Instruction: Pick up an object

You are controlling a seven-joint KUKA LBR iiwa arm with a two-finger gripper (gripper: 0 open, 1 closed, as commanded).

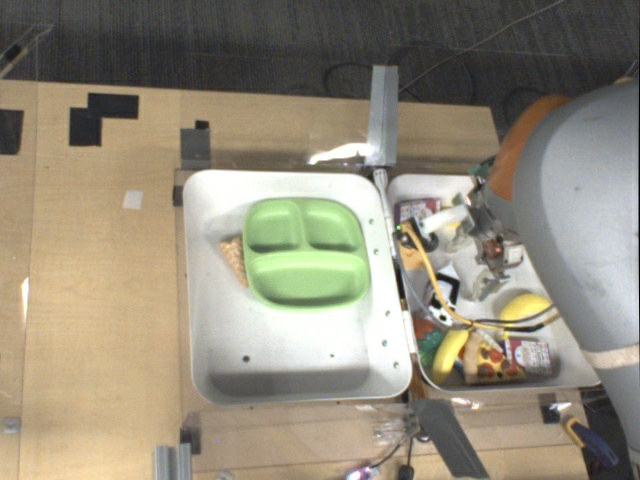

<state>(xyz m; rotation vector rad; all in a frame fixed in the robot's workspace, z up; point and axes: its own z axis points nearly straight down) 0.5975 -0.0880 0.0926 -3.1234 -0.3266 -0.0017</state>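
two white bins (290,378), one green tray (303,251)

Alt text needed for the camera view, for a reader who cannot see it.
The grey arm reaches from the right over the right bin, its end effector low among clutter including a lemon and banana. The left bin holds a green divided tray.
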